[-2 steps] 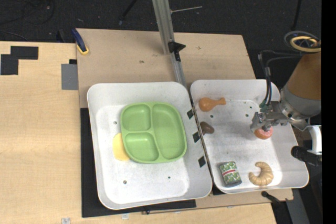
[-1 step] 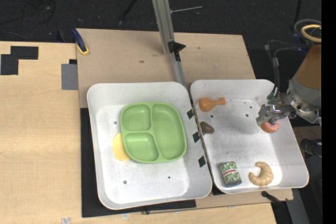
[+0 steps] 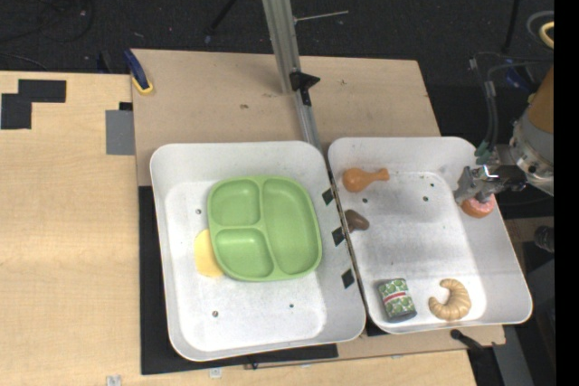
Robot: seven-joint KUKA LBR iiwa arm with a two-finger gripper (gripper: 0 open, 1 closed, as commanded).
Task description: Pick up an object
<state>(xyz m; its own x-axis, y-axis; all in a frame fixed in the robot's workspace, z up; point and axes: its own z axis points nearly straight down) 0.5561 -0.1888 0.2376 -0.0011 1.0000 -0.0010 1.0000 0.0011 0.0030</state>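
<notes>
My gripper (image 3: 477, 186) hangs over the right edge of the right bin (image 3: 425, 149), directly above a small pink-orange round object (image 3: 479, 207) that it partly hides. In the same bin lie an orange drumstick-shaped toy (image 3: 364, 179) at the upper left, a small brown piece (image 3: 356, 220) by the left wall, a green patterned can (image 3: 395, 299) at the bottom, and a tan croissant (image 3: 451, 298) beside the can.
The left bin (image 3: 181, 285) holds a green three-part plate (image 3: 264, 227) with a yellow object (image 3: 207, 254) sticking out from under its left edge. A metal post (image 3: 282, 32) rises behind the bins.
</notes>
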